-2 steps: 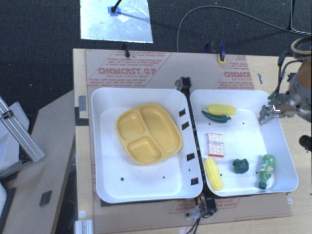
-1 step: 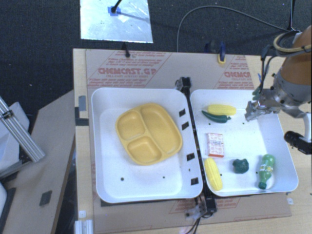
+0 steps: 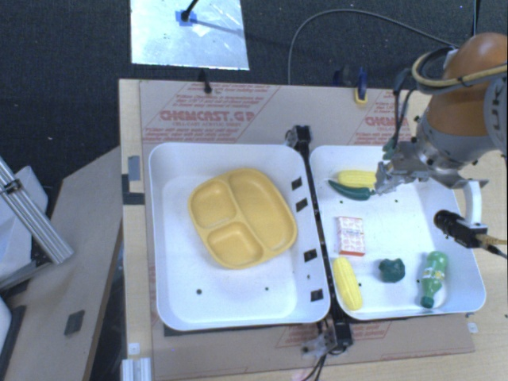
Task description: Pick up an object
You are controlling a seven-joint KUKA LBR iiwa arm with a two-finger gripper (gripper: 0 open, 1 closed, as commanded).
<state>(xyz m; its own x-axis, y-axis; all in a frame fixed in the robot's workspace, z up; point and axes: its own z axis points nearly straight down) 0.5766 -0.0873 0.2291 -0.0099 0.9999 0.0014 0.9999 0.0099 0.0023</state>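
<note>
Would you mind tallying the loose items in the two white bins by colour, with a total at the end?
Yellow: 3 (divided plate, corn cob with green husk, second corn cob)
Green: 2 (bottle, small dark green item)
Red and white: 1 (packet)
Total: 6

The gripper is at the husked corn cob.

A robotics lab: white bins on a cardboard-covered bench, loose cables.
</note>
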